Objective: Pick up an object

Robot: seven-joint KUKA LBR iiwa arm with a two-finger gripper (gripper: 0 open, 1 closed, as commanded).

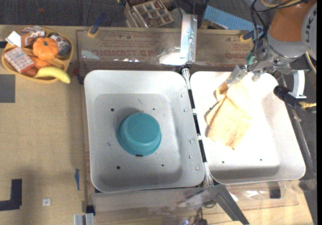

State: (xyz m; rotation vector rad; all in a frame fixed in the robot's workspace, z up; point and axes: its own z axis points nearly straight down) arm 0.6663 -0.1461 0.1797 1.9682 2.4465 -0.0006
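Observation:
A pale yellow cloth [229, 121] hangs over the right white bin [282, 161]. Its top corner is pinched between the fingers of my gripper [232, 80], and its lower end drapes down toward the bin floor. The gripper is shut on that corner, near the bin's back left part. The grey arm with its orange band [292, 15] comes in from the upper right. In the left white bin [98, 88] a teal bowl [140, 133] sits upside down near the middle.
A basket of toy fruit [37, 55], with a banana and an orange pumpkin, stands at the bench's far left. Behind the bins runs a cardboard wall [131, 50] with plastic wrap. Cables and crates lie beyond it.

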